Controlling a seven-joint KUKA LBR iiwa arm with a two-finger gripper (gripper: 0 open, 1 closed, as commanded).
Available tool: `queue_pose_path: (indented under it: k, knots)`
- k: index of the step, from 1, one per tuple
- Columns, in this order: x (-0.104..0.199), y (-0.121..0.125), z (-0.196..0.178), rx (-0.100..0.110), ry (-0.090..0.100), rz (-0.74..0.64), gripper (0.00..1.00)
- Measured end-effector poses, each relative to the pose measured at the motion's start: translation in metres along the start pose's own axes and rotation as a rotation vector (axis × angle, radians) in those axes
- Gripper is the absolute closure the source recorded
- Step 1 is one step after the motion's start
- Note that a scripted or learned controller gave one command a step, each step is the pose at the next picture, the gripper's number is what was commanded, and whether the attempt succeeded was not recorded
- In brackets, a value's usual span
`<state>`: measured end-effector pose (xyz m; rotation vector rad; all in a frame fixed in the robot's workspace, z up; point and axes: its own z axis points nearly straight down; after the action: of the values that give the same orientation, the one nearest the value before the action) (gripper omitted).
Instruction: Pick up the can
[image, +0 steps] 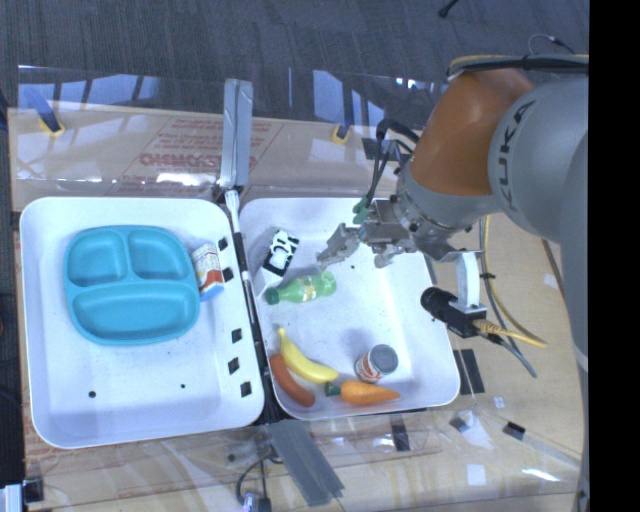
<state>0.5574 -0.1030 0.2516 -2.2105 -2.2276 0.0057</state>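
Can (376, 363) stands at the right bin's (425, 340) front, touching the carrot (366, 393), well apart from my pincer (345, 245). I can't tell its state; I'd descend straight over the can, clearing the banana (305, 361).

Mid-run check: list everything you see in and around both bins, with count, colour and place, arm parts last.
Left bin: 1, white, on the bench.
Right bin: 1, white, beside the left bin.
Divided plate: 1, light blue, in the left bin.
Small carton: 1, white with red and blue, at the plate's right edge.
Black-and-white object: 1, upper right bin.
Bottle: 1, green, lying on its side below that object.
Banana: 1, yellow, lower right bin.
Sausage: 1, red-brown, beside the banana.
Carrot: 1, orange, near front wall.
Can: 1, above the carrot.
Arm: 1, grey, orange band.
Gripper: 1, above the right bin.
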Motion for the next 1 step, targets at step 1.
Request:
queue_pose_path:
  k: [1]
  knots:
    - [-0.0240,0.0545,-0.0384,-0.004,-0.001,0.094,0.00]
